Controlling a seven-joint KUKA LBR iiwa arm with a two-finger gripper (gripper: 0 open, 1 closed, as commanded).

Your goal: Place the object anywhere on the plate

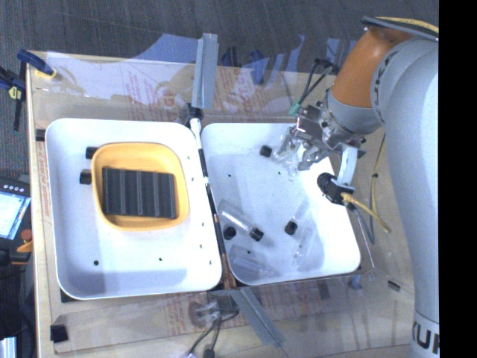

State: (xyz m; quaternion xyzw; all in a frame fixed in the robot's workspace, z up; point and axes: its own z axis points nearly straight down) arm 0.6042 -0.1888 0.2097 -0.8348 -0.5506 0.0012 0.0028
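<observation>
A yellow plate (141, 185) with a dark ridged middle lies in the left bin (74, 267). Several clear tube-like objects with black caps lie in the right bin (339, 256): one near the bin's left wall (237, 222), one further right (295, 225), and a small black piece (265, 151) near the top. My gripper (299, 152) hangs over the upper right part of the right bin, just right of that black piece. Something clear glints at its tip, but I cannot tell whether it is an object.
A raised divider (209, 200) separates the two bins. Another clear piece (250, 262) rests at the right bin's front edge. The grey arm with its orange band (365, 66) covers the bench's right side. A cable (369, 211) trails along the right bin's right wall.
</observation>
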